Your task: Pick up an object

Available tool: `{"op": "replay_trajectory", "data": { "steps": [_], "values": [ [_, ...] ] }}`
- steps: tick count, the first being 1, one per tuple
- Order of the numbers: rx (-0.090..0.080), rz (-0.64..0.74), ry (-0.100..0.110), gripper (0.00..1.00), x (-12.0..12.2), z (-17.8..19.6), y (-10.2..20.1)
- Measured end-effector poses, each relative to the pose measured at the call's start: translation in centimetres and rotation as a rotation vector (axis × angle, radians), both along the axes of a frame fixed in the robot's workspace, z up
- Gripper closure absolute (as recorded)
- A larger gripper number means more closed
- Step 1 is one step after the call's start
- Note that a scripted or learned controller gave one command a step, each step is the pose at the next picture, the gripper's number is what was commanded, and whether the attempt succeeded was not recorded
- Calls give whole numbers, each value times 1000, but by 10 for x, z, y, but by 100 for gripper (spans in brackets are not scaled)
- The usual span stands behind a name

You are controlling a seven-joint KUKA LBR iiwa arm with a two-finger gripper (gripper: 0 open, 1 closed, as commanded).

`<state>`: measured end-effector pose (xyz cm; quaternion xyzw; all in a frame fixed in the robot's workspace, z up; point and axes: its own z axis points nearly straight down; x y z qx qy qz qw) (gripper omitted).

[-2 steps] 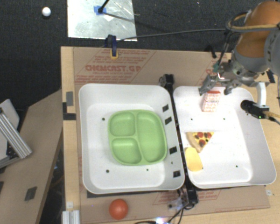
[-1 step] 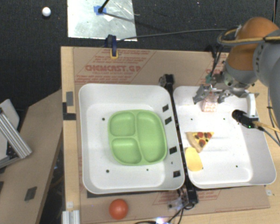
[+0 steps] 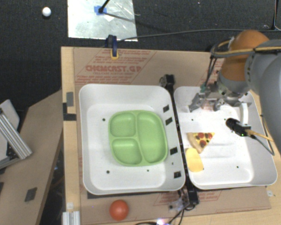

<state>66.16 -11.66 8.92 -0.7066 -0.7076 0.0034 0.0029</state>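
In the right bin (image 3: 253,170), a toy pizza slice (image 3: 201,139) lies near the left wall, and a pale yellow flat piece (image 3: 194,160) sits just in front of it. My gripper (image 3: 205,102) hangs over the far end of that bin, up and slightly right of the pizza slice. Its grey fingers (image 3: 195,102) point down and spread apart, with nothing between them. The left bin (image 3: 91,125) holds a green divided plate (image 3: 137,137) at its middle.
A red-orange ball (image 3: 119,209) rests on the cardboard in front of the left bin. A blue and yellow clamp (image 3: 112,46) grips the cardboard's far edge. A foil sheet (image 3: 101,12) and a small white ball (image 3: 47,11) lie beyond the bench. An aluminium rail (image 3: 7,130) slants at the left.
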Motion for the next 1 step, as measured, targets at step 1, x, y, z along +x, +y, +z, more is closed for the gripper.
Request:
{"op": "replay_trajectory", "data": {
  "steps": [1],
  "values": [
    [-2,-1,-6,100,1,13,-1]
  ]
}}
